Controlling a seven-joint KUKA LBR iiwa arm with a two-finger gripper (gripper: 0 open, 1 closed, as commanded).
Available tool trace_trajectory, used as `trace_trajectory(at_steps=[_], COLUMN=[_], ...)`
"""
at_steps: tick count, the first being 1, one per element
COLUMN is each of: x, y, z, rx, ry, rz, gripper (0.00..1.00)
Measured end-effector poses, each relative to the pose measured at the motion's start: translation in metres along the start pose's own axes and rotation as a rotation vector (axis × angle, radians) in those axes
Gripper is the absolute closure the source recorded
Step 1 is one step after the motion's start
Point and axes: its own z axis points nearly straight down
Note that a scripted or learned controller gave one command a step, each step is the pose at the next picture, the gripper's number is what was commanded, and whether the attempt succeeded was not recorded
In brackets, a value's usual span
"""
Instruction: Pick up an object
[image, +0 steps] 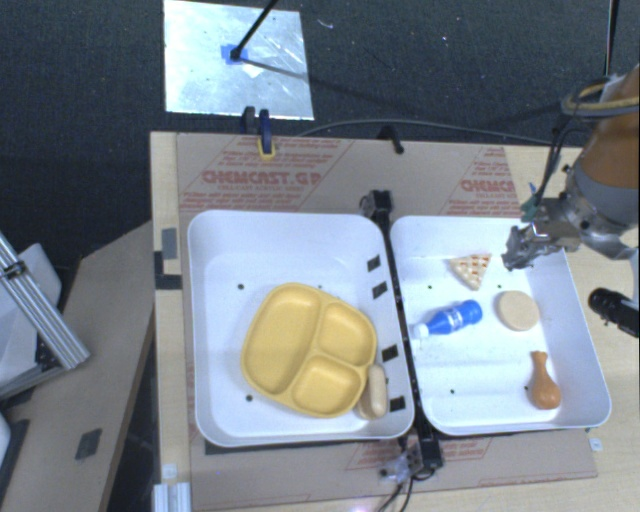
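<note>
Two white bins sit side by side on your surface (330, 160). Over in the left bin (215, 250) you've got a yellow divided plate (310, 348), with a pale bread roll (375, 392) right at its lower right corner, against the bin wall. The right bin (430, 240) has four bits: a pizza slice (469, 269) near the top, a blue bottle (449, 319) lying on its side around the middle, a round tan cookie (518, 310) just right of the bottle, and an orange drumstick (543, 382) lower right. Your gripper (519, 247) hangs over the upper right part of that bin, just beside the pizza slice and above the cookie. Can't tell how the jaws stand, too dark and small.
</note>
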Motion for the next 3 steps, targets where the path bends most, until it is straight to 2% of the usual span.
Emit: trace_trajectory(at_steps=[1, 3], x=[0.05, 0.163], y=[0.001, -0.008], z=[-0.002, 0.02], rx=[-0.001, 0.001], ry=[-0.001, 0.001], rz=[0.001, -0.001], gripper=[1.0, 1.0])
